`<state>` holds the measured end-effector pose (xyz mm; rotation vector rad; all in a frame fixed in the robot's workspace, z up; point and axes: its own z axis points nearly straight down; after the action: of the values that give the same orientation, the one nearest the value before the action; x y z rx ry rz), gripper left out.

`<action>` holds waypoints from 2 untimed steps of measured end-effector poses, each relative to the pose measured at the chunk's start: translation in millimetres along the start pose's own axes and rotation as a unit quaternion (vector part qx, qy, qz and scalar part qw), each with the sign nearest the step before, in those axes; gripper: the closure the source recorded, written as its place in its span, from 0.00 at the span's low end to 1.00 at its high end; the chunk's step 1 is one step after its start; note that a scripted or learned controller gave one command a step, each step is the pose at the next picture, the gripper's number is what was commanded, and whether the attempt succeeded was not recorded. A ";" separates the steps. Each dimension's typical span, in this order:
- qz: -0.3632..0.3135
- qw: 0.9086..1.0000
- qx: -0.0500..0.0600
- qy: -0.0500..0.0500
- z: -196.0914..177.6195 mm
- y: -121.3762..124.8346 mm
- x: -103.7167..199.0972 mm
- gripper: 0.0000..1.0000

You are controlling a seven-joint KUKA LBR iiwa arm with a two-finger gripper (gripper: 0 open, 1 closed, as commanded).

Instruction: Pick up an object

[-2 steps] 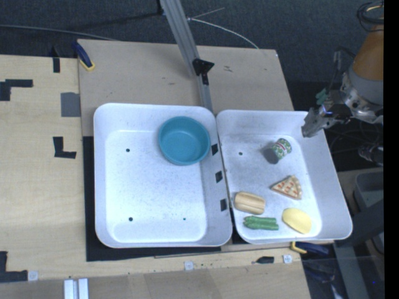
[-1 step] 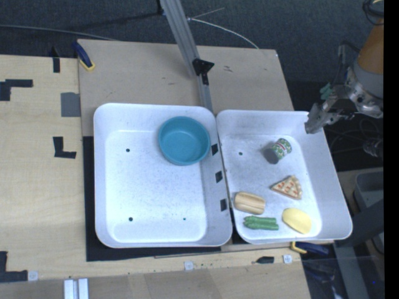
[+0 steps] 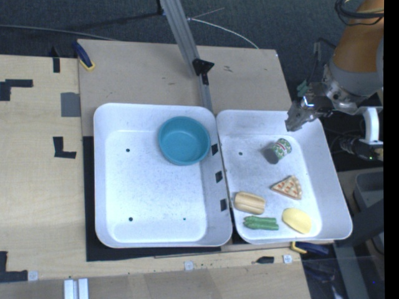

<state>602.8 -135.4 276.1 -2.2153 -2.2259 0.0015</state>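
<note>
1. The likeliest pick is the small can [image 3: 277,150], lying on its side in the right bin [image 3: 330,185] near the far edge, a little toward the outer side. It is the item closest to the gripper.
2. The gripper [image 3: 298,118] hangs over the right bin's far outer corner, just beyond the can and apart from it. Nothing is between its fingers; whether they are spread or closed I cannot tell at this angle.
3. Step in hand, as I judge it: the approach. No object has been lifted yet.
4. The next move calls for bringing the gripper inward over the can, lining the fingers across its round body, then descending. A can on its side may roll away if touched off-centre.
5. Other candidates sit along the right bin's near edge: a pizza slice [image 3: 287,187] mid-bin, a hot dog bun [image 3: 249,201] by the inner wall, a green bean pod [image 3: 260,223] below it, and a yellow lemon [image 3: 297,220] at the near outer corner.
6. The left bin [image 3: 118,185] holds a blue bowl [image 3: 183,140] at its far edge, toward the inner corner.
7. Both bins rest on a tan bench [image 3: 37,167] marked with dark tape; a metal pole [image 3: 181,27] slants in from above.
</note>
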 end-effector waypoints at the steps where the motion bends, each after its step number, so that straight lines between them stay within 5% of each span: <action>1: -0.001 1.000 0.000 0.000 1.7 7.5 58.5 1.00; 2: -0.001 1.000 0.000 0.000 4.0 16.6 115.5 1.00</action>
<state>618.8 -19.8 272.1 -2.2126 -2.2282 -0.0001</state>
